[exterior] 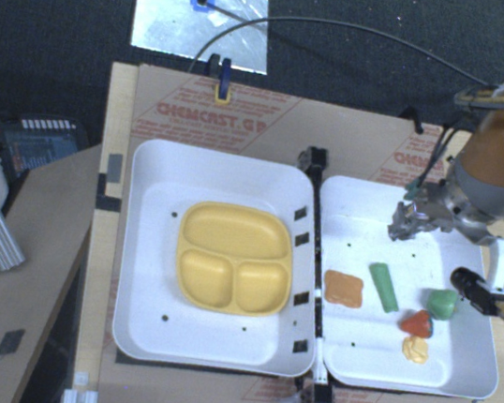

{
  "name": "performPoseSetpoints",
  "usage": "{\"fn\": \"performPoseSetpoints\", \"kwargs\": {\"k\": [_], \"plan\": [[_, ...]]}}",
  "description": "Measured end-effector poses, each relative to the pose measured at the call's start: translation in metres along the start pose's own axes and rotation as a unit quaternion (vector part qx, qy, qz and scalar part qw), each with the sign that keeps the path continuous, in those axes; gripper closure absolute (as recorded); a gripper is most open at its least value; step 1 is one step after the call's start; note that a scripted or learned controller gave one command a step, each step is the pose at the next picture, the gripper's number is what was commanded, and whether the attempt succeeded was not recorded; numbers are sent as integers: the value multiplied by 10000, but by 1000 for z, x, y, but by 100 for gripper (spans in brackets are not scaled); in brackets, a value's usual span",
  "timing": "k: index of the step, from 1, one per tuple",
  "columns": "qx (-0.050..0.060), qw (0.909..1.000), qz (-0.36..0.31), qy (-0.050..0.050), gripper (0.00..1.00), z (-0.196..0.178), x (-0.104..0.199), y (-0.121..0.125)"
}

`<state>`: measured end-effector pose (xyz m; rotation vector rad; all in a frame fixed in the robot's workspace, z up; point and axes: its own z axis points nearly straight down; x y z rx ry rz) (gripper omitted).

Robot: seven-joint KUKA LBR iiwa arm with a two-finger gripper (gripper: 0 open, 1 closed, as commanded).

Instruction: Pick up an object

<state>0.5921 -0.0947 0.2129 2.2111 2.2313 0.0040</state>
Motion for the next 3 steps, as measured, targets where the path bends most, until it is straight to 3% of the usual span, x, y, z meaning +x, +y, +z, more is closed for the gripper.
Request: {"fn": "performPoseSetpoints", "kwargs": {"k": [1, 3], "plan": [[8, 10000, -3, 2, 100, 7, 51, -3], [2, 10000, -8, 1, 100, -17, 163, 0]]}}
